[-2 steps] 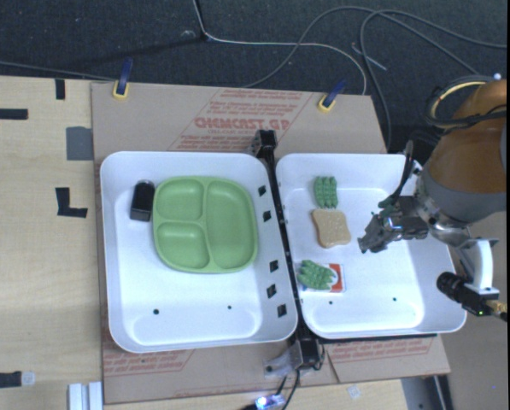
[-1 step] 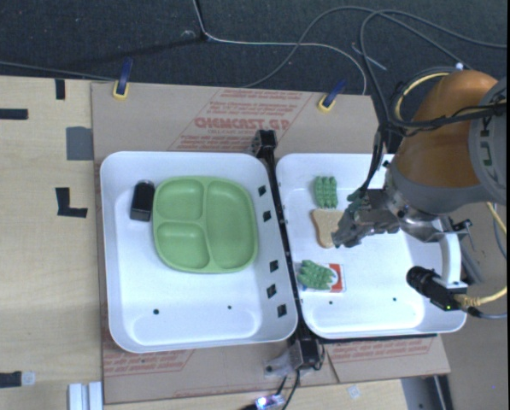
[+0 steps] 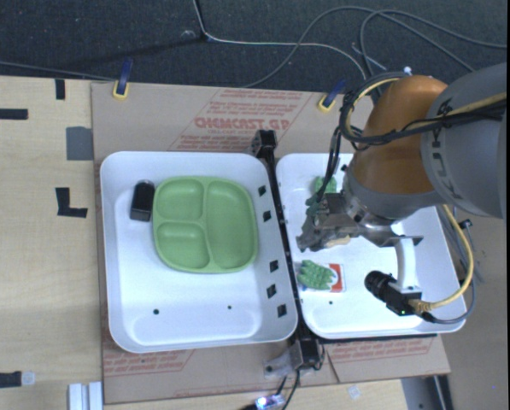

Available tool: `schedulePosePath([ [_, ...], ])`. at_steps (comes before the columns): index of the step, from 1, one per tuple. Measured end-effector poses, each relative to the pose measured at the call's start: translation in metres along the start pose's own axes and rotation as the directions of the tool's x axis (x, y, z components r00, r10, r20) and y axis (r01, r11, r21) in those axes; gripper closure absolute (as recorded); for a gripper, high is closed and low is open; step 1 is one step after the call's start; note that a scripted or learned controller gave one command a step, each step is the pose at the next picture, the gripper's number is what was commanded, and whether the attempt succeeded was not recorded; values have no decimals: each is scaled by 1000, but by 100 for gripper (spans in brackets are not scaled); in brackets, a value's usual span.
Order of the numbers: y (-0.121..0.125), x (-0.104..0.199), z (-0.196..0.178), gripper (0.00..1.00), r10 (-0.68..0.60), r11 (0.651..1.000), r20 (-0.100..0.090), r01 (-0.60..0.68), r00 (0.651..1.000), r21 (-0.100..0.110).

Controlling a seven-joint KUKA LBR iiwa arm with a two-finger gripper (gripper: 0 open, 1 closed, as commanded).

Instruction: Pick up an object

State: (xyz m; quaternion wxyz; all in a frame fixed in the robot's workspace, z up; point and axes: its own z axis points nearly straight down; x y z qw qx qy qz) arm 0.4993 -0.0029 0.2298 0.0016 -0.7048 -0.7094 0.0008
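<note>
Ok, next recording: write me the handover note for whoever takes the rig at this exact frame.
Gripper: low over the right bin, near its left wall; whether the fingers are open or shut cannot be made out, and nothing shows between them.
Objects: a green leafy item on a red-and-white card lies just below the gripper in the right bin; another green piece sits above it, partly hidden by the arm. The left bin holds a green divided plate and a small black block by the plate's left edge.
Done: no pick confirmed.
Left: grasp one object and lift it.
</note>
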Motion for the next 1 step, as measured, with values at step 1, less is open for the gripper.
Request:
schedulePosePath([
  [1,5,54,-8,100,-1,1000,0,1,1000,-2],
])
